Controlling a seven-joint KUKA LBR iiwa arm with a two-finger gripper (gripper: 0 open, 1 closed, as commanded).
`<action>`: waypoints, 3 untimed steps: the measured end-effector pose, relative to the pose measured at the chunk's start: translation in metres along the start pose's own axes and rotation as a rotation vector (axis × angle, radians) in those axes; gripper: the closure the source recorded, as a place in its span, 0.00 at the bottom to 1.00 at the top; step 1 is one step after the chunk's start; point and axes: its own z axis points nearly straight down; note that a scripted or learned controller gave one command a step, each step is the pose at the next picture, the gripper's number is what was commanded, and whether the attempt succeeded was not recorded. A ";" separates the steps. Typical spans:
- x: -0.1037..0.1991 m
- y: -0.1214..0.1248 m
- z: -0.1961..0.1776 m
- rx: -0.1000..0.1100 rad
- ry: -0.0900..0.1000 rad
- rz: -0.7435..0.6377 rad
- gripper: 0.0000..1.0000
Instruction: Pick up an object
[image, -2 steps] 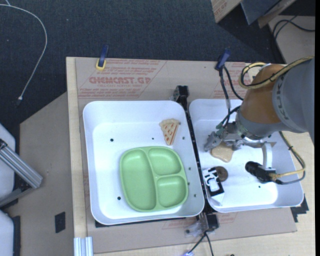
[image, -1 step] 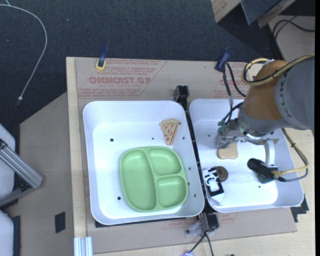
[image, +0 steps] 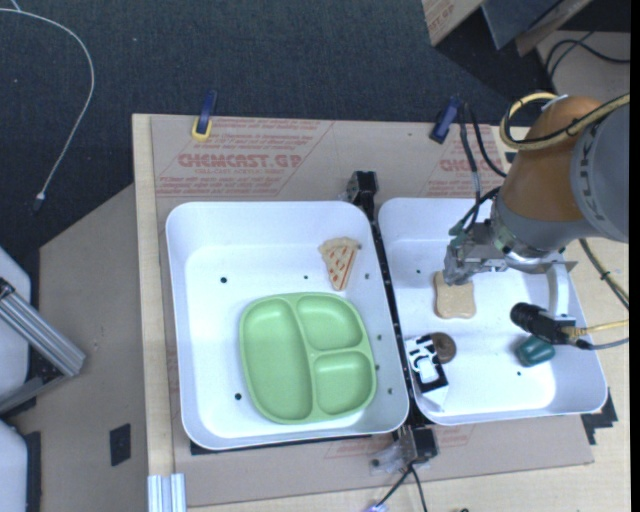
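We see the gripper (image: 463, 268) low in the right bin (image: 500, 395), just above the tan toast-shaped piece (image: 455, 299), and we cannot tell its state. The piece lies flat on the bin floor, so we judge the pick not yet made: grasp and lift remain. A teal block (image: 535, 351) sits nearby; the left bin (image: 200, 250) holds a green divided plate (image: 305, 357).

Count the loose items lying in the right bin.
3: a toast slice under the gripper, a brown round piece near the left wall, a teal piece at right. The arm may hide more.
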 end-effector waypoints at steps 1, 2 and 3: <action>0.009 0.007 -0.053 -0.002 0.001 -0.001 1.00; 0.009 0.008 -0.064 0.002 0.001 -0.001 1.00; 0.058 0.016 -0.064 0.003 0.002 -0.005 1.00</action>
